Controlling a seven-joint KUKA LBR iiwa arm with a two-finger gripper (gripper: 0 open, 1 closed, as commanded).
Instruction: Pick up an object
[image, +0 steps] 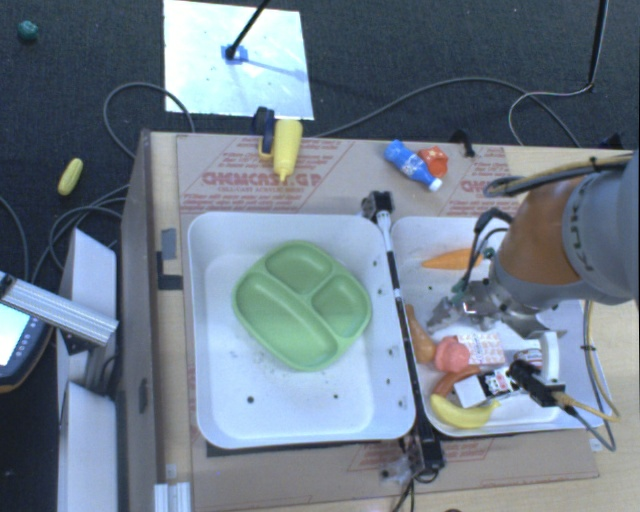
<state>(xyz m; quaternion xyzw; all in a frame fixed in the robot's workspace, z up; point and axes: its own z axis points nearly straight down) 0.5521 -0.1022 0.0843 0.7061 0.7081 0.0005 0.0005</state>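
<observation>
The right white bin (410, 232) holds several small items. An orange carrot (445, 261) lies near its far side, and a pink-red lump (452, 353) sits beside a patterned card (487, 347). A yellow banana (462, 411) and a small black-and-white piece (497, 384) rest near the front edge, with an orange piece (420, 336) along the left wall. My gripper (455, 306) hangs low over the bin's middle, between the carrot and the pink-red lump. The grey and orange arm (545, 250) hides what lies beneath it.
The left bin (230, 410) holds a green divided plate (302, 304). A black divider rail (393, 290) runs between the bins. Behind the bins on the cardboard lie a yellow bottle (286, 146) and a blue bottle (411, 165). Cables trail along the bench's right side.
</observation>
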